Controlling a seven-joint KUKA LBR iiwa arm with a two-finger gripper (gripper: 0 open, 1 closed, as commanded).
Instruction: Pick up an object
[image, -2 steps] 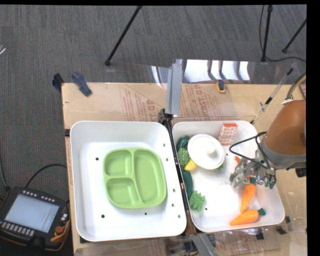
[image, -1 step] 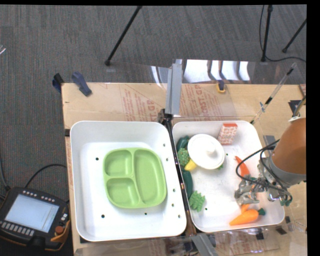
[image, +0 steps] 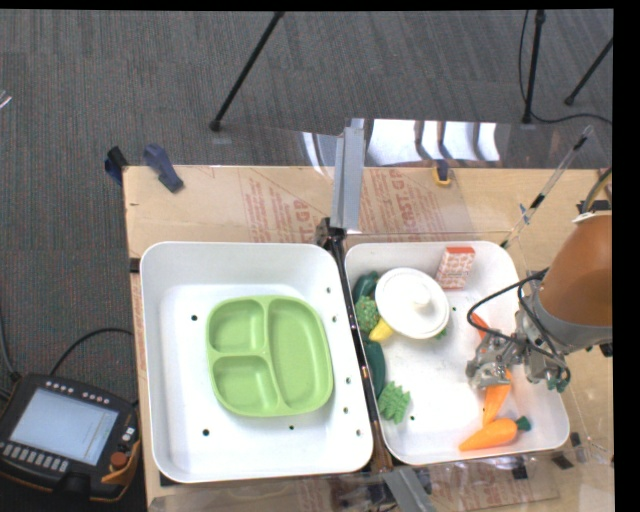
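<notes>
Camera view from above: pincer (image: 492, 372) low in the right bin (image: 430, 452), beside the right wall, with an orange carrot (image: 495, 401) directly under it and a second carrot (image: 490, 434) lying just below near the bin's front corner. Cannot tell whether wide or narrow; metal parts blur into the white floor and the wrist overhangs them. No object visibly between the tips.

Best done, by judgement: centre over the nearer carrot, straddle its narrow width rather than its length, descend until close to the floor, then squeeze and lift straight up. Worth avoiding the second carrot, close enough to be nudged or dragged along.

Elsewhere in the same bin: a white lidded pot (image: 412, 301), a small red-and-white box (image: 455, 266) at the back, a green spiky piece (image: 394, 402), and dark green vegetables (image: 372, 345) along the left wall. Left bin (image: 170, 440) carrying a green divided plate (image: 269, 355).

Hard to make out: the upper end of the nearer carrot, covered by the tool; a small orange sliver (image: 479, 322) near the cables, unidentifiable; arm largely cut off at the frame's right.
</notes>
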